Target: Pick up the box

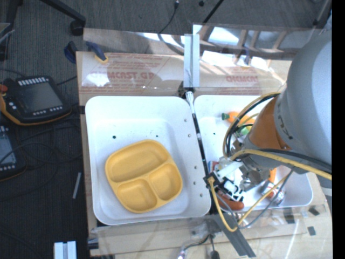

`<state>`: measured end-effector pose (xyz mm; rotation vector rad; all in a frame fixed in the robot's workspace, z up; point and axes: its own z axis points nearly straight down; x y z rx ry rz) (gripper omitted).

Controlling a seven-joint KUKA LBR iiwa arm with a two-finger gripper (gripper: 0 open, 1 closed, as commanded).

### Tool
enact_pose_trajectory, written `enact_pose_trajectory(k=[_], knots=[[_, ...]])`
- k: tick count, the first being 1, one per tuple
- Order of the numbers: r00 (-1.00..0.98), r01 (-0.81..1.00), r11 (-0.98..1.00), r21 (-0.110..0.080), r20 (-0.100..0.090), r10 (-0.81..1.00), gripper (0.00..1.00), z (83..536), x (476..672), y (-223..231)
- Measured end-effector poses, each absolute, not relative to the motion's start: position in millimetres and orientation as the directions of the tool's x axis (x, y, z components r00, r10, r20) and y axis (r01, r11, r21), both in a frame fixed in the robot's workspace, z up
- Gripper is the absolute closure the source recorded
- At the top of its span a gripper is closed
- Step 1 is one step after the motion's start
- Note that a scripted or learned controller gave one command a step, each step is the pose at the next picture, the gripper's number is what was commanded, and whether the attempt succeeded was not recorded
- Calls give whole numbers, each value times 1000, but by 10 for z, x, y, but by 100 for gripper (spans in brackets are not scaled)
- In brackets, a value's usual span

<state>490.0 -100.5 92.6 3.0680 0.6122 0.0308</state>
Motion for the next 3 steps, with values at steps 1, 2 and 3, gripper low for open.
enact_pose_trajectory(k=[1, 2, 3], knots=[[925, 379, -925, 15, 12, 379, 100, 1001, 4885, -1029], [980, 198, -980, 2, -6, 198, 100, 1823, 5805, -671], [979, 205, -979, -3, -8, 205, 100, 976, 4812, -1427]])
